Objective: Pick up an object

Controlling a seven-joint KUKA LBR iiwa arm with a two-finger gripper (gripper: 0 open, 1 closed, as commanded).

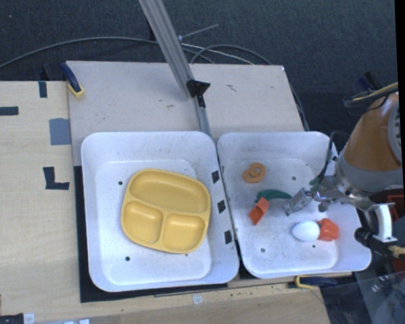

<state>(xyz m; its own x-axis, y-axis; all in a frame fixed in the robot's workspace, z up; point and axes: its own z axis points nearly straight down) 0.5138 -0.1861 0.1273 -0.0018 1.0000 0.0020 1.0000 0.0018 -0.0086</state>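
Two white bins sit side by side on the desk (138,93). The left bin (96,197) carries a yellow divided plate (166,209). In the right bin (282,255), the landmark is a white egg (305,231): an orange piece (328,229) touches its right side, an orange block (258,210) lies to its left, a green strip (275,195) above that, and a tan ring (254,173) farther up. The hand (301,201) hangs just above the egg, pinching nothing; whether its fingers are spread cannot be told.
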